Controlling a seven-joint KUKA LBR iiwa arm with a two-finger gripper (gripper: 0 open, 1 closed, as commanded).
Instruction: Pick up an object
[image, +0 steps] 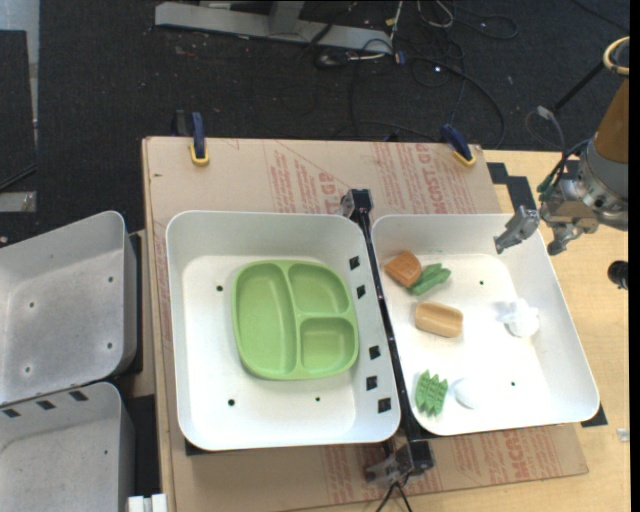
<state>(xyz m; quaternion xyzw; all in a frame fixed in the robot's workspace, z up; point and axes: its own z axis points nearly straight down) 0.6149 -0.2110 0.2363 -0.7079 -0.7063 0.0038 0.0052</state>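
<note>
Tool (535, 228) hangs open and empty above the far rim of the right shallow white bin (575, 345), so approach seems in hand; next it must descend onto the tan bread-like block (438, 319) mid-bin.

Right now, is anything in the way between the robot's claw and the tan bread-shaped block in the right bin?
Nothing visible blocks it. The gripper hangs over the bin's far right rim; only bare white floor separates it from the tan bread-shaped block.

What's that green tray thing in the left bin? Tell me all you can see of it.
The green tray is a light green divided plate that looks like plastic, with rounded corners and three compartments: one long, two smaller. It lies flat, right side up and slightly turned, on the floor of the left bin. Its compartments look bare.
</note>
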